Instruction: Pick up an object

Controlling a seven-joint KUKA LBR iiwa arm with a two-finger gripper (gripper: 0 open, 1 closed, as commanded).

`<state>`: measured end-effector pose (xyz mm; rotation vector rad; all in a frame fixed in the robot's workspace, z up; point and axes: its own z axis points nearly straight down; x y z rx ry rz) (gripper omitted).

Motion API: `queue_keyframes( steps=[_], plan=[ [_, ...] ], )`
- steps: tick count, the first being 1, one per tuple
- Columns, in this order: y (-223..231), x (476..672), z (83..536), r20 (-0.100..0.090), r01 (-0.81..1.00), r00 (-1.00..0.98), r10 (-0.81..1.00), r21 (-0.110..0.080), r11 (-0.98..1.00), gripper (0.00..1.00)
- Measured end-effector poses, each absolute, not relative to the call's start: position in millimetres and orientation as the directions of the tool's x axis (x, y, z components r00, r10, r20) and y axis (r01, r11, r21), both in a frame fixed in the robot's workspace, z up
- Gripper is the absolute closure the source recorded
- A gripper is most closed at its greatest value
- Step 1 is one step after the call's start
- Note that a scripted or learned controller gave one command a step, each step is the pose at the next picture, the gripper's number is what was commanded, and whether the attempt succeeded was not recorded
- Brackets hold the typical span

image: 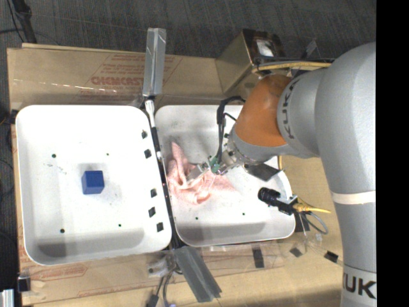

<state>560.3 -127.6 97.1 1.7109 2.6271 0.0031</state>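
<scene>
A pink, floppy, crumpled object [189,179] lies in the right bin [192,230], toward its left side. My gripper [208,167] is low in that bin, its tip against the upper right edge of the pink object. The orange wrist band and grey arm hang over the bin's right half and hide part of its floor. A small blue cube [93,181] rests alone in the left bin [38,235], left of its middle and far from the gripper.
The two bins meet at a divider with black clips [153,178]. A cardboard sheet [77,72] lies behind the bins, and a brown box [246,53] stands at the back right. A metal bar [153,59] rises behind the divider.
</scene>
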Motion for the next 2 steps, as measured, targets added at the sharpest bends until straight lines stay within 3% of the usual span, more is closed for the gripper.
queue_keyframes(
  steps=[1,2],
  plan=[
    [-125,561.4,108,-0.002,0.912,-0.41,0.912,0.007,0.41,1.0],
    [-44,615.7,192,0.0,0.958,-0.287,0.958,-0.002,0.287,1.0]
  ],
)
